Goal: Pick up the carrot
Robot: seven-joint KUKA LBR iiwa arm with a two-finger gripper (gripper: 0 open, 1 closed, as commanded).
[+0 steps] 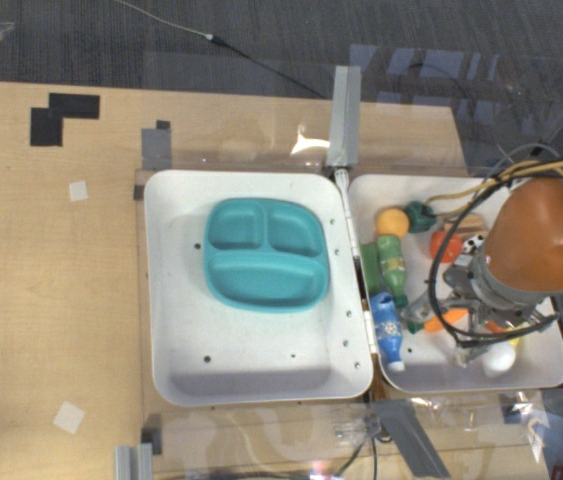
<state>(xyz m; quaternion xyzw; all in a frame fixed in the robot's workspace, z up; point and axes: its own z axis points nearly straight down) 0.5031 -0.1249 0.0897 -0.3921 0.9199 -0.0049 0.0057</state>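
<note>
The arm (536, 243) hangs low over the right bin (561, 368), hiding its jaws, so I cannot tell their state. The carrot (448, 319) lies just beneath, seemingly not lifted yet. Farther left, a teal plate (264, 253) sits untouched.

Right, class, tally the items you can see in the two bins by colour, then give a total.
Teal: 1, plate
Green: 2, green bottle, dark green piece
Blue: 1, blue bottle
Orange: 3, ball, carrot, red-orange piece
White: 1, egg-shaped item
Total: 8 visible; the arm may hide more.
</note>
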